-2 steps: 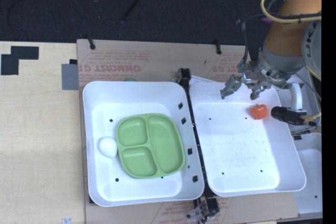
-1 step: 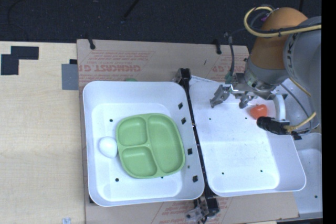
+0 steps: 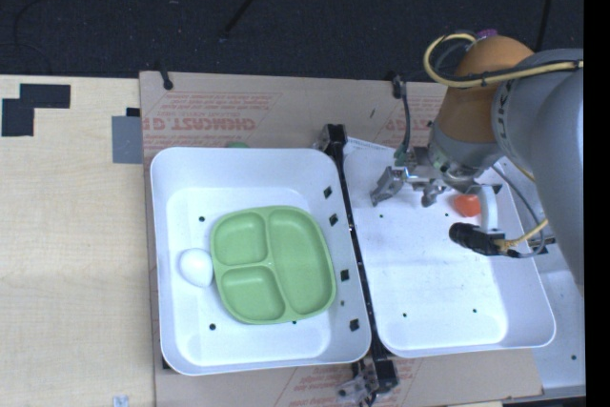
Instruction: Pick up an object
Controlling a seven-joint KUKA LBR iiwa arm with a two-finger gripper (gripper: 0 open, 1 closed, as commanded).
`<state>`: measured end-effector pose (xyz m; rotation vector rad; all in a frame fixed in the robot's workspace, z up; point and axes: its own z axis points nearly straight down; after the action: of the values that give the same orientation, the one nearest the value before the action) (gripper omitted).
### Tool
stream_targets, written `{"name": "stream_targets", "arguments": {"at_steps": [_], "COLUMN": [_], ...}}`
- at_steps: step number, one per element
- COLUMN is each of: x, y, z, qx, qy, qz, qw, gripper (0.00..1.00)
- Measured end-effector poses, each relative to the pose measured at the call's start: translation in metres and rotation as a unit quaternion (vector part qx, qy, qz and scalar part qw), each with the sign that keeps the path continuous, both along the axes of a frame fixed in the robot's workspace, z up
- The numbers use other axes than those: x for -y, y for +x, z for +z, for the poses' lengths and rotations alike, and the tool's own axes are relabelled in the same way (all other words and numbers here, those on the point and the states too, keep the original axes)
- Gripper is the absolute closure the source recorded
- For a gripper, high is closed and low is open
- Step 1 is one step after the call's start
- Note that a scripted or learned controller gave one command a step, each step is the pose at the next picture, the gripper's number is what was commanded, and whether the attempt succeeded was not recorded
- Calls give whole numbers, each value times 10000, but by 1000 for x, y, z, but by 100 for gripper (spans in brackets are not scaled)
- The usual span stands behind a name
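Right bin [image 3: 448, 300]: gripper [image 3: 408, 189] (jaws apart) beside orange object [image 3: 466, 203].

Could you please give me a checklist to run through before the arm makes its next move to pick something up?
1. Gripper carries nothing: ok, nothing shows between its fingers.
2. Fingers ready for a grasp: ok, they stand apart.
3. A target lies in reach: ok, a small orange object lies in the right bin, close beside the gripper.
4. Gripper centred over the orange object: not ok, it is offset toward the divider between the bins.
5. Gripper height above the bin floor: cannot tell.
6. Other things out of the way: ok, the green plate and white ball lie in the left bin.
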<state>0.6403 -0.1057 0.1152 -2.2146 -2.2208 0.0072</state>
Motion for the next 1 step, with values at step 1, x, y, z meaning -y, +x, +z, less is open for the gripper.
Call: {"name": "stream_targets", "arguments": {"at_steps": [1], "x": [-2], "y": [-1], "z": [-30], "qx": [4], "qy": [1], "qz": [-3], "qw": [10000], "gripper": [0]}}
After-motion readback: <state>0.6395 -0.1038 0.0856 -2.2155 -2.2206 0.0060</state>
